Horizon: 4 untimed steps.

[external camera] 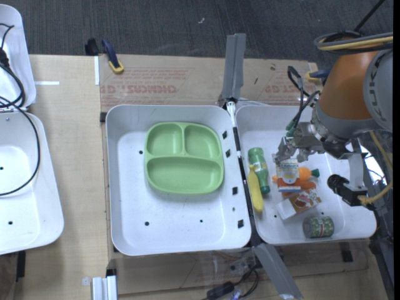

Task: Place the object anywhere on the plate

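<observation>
A green three-compartment plate [184,157] lies in the left bin [125,217]. The right bin [350,230] holds a green bottle [258,167], a yellow banana [255,192], a small white bottle with an orange label [288,172], an orange carrot-like piece [305,175], a red and white packet [303,200] and a can [319,227]. My gripper [289,153] hangs over the right bin, directly above the white bottle, pointing down toward it. The wrist hides the fingertips.
A grey divider post [234,61] stands between the bins at the back. A second white tray with a black cable [19,186] sits on the far left. The arm's orange band [350,92] and cables crowd the right bin's far right side.
</observation>
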### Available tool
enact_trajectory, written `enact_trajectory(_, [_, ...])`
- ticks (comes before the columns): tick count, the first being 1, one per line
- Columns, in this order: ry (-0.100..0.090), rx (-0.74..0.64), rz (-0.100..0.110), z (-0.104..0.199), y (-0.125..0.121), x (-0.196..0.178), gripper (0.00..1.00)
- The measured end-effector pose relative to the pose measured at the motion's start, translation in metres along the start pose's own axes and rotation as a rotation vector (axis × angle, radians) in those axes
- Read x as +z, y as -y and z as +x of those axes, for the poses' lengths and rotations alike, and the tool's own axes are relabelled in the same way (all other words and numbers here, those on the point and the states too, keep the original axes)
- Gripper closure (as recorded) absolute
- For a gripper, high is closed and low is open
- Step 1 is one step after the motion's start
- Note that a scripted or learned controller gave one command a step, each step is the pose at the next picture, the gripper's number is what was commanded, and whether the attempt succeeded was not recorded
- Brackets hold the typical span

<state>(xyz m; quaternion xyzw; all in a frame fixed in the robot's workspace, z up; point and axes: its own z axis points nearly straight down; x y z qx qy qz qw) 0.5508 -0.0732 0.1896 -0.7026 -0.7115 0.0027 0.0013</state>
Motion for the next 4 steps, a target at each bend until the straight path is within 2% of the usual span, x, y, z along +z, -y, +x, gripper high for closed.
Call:
enact_trajectory(1, [0.000,-0.103,-0.004,0.061,-0.054,-0.002,1.00])
enact_trajectory(2, [0.001,-0.125,-0.005,0.057,-0.088,-0.002,1.00])
enact_trajectory(3, [0.000,-0.267,-0.005,0.140,-0.066,-0.003,1.00])
enact_trajectory(4, [0.000,-0.267,-0.005,0.140,-0.066,-0.003,0.00])
